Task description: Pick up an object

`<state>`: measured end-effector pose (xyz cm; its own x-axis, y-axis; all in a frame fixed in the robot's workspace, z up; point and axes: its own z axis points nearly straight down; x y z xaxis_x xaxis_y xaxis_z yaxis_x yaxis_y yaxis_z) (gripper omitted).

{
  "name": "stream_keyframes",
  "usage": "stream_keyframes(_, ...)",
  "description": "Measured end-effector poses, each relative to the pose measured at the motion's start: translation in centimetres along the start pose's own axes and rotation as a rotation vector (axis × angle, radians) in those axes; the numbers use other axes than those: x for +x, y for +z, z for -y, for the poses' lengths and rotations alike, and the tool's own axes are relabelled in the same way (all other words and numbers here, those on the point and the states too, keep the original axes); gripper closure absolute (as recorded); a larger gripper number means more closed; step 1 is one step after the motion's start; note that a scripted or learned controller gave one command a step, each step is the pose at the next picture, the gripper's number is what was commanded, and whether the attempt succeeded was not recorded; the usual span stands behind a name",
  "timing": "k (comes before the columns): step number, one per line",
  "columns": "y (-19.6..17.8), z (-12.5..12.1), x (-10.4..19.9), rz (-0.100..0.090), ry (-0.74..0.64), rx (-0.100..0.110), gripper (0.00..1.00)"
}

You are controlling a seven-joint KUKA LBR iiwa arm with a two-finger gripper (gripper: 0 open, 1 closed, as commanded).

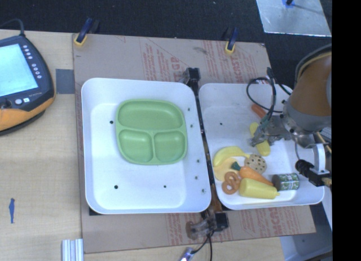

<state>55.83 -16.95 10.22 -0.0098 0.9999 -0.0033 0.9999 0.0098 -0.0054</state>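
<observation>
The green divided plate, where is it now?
The green divided plate lies flat in the left white bin in the camera view, toward its far side, apart from the toy food in the right bin.

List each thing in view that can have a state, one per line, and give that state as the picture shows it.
Green tray: flat in the left bin, right way up, compartments bare.
Left bin: holds the green tray.
Right bin: toy foods heaped at its near end.
Small can: on its side.
Pretzel: lying flat.
Banana: lying flat, beside the cracker.
Gripper: low in the right bin, above a yellow piece.
</observation>
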Motion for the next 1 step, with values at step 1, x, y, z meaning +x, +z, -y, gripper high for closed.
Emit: stream_keyframes(1, -9.09, -1.92, 7.94, -0.004, 0.004, -0.005, 1.0)
